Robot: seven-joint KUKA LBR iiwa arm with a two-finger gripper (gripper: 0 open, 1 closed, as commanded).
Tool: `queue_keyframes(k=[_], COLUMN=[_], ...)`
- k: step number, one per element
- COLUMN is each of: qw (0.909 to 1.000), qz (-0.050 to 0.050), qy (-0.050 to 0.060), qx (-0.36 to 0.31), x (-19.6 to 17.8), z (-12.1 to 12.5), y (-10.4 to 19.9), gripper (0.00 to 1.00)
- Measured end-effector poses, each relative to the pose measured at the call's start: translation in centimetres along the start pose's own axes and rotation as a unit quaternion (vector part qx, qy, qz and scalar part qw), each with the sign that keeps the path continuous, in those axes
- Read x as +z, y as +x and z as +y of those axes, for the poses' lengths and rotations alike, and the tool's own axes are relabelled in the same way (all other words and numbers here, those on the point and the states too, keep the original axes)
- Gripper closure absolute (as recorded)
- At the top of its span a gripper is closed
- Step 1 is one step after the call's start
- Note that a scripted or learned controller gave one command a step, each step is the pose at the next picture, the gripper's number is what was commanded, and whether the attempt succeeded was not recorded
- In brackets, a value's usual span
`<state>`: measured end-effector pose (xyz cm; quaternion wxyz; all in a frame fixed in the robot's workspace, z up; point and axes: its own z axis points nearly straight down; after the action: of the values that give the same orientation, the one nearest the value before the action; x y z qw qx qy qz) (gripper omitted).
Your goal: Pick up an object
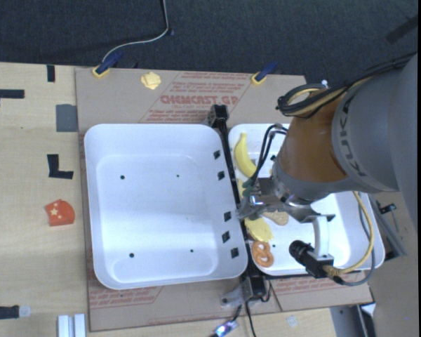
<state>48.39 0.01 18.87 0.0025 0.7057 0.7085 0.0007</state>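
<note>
Where the wooden bench [28,188] meets the dark carpeted floor [70,12] at the top, a cardboard sheet [189,93] carries two white bins. On the bare bench lies a red-orange piece [59,213]; a small yellow piece [151,81] sits on the cardboard. Left bin [154,202]: bare white floor. Right bin [351,248]: a banana [243,156] against its left wall, a yellow item [259,229] below it, an orange pretzel-like ring [262,255] lowest. Tool [256,202] hangs just above the yellow item; cannot tell how it is set.
</note>
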Motion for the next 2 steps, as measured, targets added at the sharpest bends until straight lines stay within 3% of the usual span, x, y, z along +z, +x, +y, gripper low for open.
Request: queue_keyframes(k=[1, 2], qw=[1.0, 1.0], qz=[0.001, 0.002], qy=[-0.003, -0.004], qx=[-0.002, -0.002], x=[-9.6, -22.7], z=[9.0, 11.2], y=[4.9, 10.3], gripper=[1.0, 1.0])
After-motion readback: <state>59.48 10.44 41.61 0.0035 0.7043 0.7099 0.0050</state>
